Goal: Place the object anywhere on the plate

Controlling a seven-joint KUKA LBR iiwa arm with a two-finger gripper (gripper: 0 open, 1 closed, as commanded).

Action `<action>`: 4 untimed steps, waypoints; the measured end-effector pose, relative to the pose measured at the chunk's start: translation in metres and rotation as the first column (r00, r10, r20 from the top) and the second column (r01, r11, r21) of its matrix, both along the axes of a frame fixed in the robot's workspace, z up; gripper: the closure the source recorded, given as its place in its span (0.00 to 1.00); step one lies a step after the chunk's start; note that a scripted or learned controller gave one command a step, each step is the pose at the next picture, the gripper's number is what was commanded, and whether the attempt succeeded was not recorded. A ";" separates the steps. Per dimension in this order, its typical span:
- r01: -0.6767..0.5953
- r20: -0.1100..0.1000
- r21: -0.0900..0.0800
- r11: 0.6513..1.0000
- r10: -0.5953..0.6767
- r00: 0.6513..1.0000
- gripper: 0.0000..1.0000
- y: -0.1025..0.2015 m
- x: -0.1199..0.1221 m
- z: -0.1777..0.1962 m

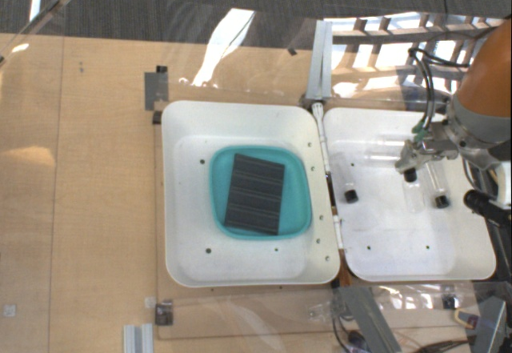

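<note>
**Ana:** End effector (424, 183) first, then: it hangs over the right bin (480, 263), at the end of the grey arm with the orange band (492, 75) that comes in from the right. I see two dark fingertips (410, 175) set well apart, with only the white bin floor between them, so I read it as released and carrying nothing

**Ben:** And the object?

**Ana:** It looks to be the dark ribbed slab (255, 194), a flat rectangle. It lies in the left bin (184, 183), on the teal plate (300, 211), slightly turned against the plate's sides but inside its rim on every side that I can make out

**Ben:** So the placing is done?

**Ana:** By how things lie, I judge yes: the slab rests flat on the plate, well apart from the end effector, with nothing touching it. What is left, if anything, is small; the arm may only need to clear off, and it is already over the other bin

**Ben:** Anything else in the right bin?

**Ana:** A small dark spot (350, 195) near its left wall, too small to name. There are also faint clear shapes under the end effector, perhaps glare or transparent plastic; I cannot tell which. The wooden tabletop (80, 183) around both bins carries only fixtures at the corners
</note>
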State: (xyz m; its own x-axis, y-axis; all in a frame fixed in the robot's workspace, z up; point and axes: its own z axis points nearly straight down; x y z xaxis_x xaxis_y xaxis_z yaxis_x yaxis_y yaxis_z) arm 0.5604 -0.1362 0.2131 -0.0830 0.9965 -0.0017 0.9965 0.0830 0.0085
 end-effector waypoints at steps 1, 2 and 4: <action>-0.203 -0.006 0.001 0.979 0.203 0.979 1.00 0.068 -0.072 -0.029; -0.149 -0.002 0.001 0.989 0.149 0.989 1.00 0.139 -0.018 -0.028; 0.045 -0.006 0.002 0.999 -0.045 0.999 0.00 0.206 -0.054 -0.029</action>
